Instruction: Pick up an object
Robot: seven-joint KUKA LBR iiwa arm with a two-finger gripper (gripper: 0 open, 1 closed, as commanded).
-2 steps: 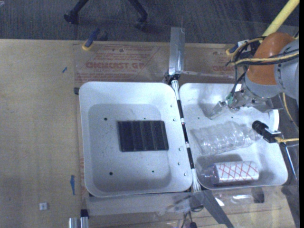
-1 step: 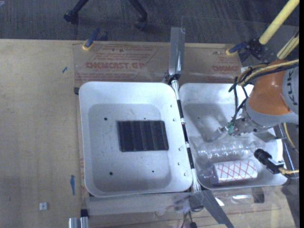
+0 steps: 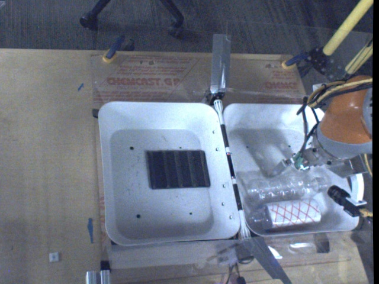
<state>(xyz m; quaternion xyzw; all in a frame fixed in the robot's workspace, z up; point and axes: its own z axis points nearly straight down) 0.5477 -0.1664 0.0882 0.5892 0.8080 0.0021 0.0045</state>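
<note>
Pincer (image 3: 283, 165) hangs low over the right bin (image 3: 249, 118), near its middle, at the end of the grey arm (image 3: 346, 132) with the orange band, which comes in from the right. I cannot tell how the pincer is set, because it looks blurry and blends with the white bin floor. Nothing can be seen held in it.

A clear plastic bottle (image 3: 285, 189) lies on its side in the right bin, just below the pincer and close to it. I cannot tell if they touch. Just beside the bottle, toward the bin's near edge, lies a white packet with a red criss-cross pattern (image 3: 294, 212). It lies flat, and its long side runs along the bottle.

The left bin (image 3: 118, 158) sits right next to the right bin, with their rims touching in the middle. A dark ribbed tray (image 3: 177, 169) lies flat in the middle of the left bin.

Both bins sit on the brown counter (image 3: 47, 158). A clear plastic sheet with red letters (image 3: 148, 78) lies on the counter at its far edge, behind the bins.
</note>
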